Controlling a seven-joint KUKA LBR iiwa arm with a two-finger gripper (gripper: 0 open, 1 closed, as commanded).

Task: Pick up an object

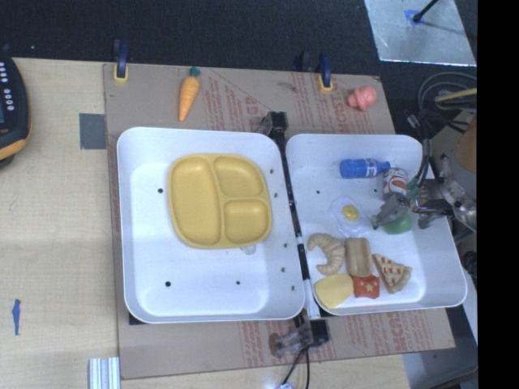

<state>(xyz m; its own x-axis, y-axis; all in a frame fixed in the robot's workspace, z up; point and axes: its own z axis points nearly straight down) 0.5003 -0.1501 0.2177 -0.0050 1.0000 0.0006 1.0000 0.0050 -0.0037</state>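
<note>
The claw point(389, 215) sits low over the right bin point(438, 294), near its right wall, touching a green object point(399, 224). Whether it grips that object cannot be determined, nor how far it is spread. A red-and-white can point(395, 181) lies just behind it, a blue bottle point(362, 168) farther left. Toward the front edge lie a croissant point(328, 251), a bread roll point(358, 256) and a pizza slice point(394, 274). The left bin point(146, 290) holds a yellow divided tray point(217, 198). A toy carrot point(188, 94) rests on the desk point(57, 217).
</note>
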